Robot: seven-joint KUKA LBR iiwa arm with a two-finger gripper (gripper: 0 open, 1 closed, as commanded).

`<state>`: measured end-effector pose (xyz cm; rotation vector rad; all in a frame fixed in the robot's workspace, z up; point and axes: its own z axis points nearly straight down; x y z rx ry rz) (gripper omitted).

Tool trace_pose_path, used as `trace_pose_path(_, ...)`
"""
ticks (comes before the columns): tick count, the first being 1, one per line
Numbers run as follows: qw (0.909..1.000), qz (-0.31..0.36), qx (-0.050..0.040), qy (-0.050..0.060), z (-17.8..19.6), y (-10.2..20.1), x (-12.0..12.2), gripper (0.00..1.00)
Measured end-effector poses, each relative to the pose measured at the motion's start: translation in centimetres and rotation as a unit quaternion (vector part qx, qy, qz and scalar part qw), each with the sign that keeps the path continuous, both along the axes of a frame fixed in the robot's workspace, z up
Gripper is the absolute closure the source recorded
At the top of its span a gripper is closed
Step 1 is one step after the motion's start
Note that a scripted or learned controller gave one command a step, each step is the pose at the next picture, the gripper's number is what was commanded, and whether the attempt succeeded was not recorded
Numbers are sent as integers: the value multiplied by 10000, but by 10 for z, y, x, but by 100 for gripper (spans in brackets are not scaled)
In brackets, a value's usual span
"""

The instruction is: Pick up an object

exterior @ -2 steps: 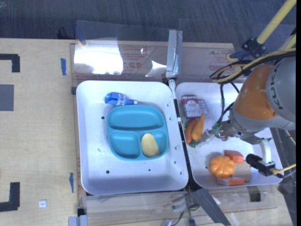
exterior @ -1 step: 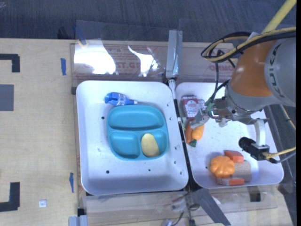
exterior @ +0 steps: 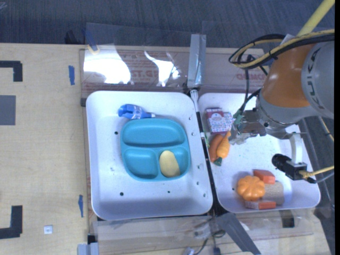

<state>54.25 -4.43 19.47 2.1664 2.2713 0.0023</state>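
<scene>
I am hovering the gripper [exterior: 234, 134] right of centre, beside the orange toy [exterior: 220, 147] lying in the right bin [exterior: 308, 195]; nothing looks lifted; finger state: I cannot tell; grasp and lift remaining.

You see a light wood worktop [exterior: 42, 158] at nine o'clock, dark carpet [exterior: 133, 4] at twelve, and glare on clear sheeting [exterior: 106, 68] at eleven.

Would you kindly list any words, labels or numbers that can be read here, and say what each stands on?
"KU", grey letters cut by the frame edge, on the arm.
Red and white packet in the right bin: printing too blurred to read.
Nothing else legible.
</scene>
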Motion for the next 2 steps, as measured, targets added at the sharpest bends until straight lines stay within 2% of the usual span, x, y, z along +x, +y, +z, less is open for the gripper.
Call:
trace_pose_path(1,10000,0,-1,8,-1,0,0,0)
trace_pose_path(2,9999,123,-4,14,-11,-10,33,0)
